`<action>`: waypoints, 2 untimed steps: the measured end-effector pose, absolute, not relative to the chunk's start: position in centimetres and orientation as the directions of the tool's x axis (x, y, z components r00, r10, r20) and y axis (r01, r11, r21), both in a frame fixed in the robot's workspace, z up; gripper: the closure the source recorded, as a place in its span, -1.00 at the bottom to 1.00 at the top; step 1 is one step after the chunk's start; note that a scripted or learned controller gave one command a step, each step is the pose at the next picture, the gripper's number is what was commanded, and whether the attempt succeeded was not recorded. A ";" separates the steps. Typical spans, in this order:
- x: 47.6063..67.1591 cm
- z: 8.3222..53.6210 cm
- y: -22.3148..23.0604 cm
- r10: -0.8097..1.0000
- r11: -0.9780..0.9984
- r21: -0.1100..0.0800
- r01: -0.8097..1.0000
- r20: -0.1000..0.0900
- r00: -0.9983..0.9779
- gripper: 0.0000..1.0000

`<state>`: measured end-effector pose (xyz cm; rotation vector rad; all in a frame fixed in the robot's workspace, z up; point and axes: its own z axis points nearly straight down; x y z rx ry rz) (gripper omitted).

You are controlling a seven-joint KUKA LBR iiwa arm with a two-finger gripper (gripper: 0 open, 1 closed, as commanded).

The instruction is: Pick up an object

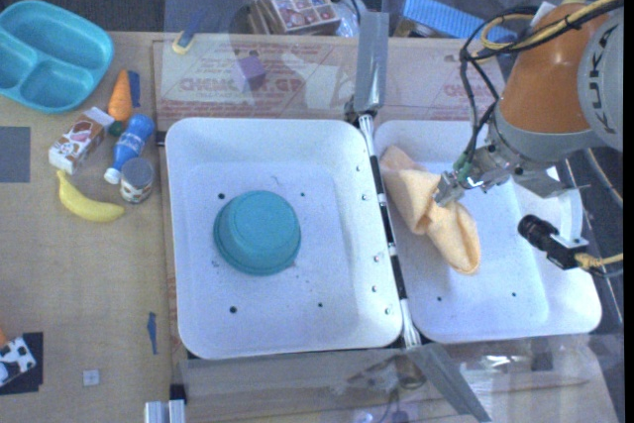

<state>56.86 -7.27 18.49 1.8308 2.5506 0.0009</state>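
A yellow cloth (446, 228) lies crumpled in the right bin (515, 297), running from the bin's upper left toward its middle. My gripper (449, 192) comes down from the right onto the cloth's upper fold. Its fingers are shut on that fold, which rises in a small peak between them. A teal bowl (258, 232) sits upside down in the middle of the left bin (198, 163).
Left of the bins the bench holds a banana (87, 203), a small can (137, 180), a blue-and-white bottle (130, 146), a carton (79, 140), a carrot (120, 96) and a blue divided tray (54, 54). Boxes and cables crowd the back edge.
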 end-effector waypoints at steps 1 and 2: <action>56.9 18.5 -7.3 0.947 0.320 0.002 0.947 -0.002 -0.320 -1.00; 53.7 9.2 -12.1 0.959 0.284 0.015 0.959 -0.005 -0.284 -1.00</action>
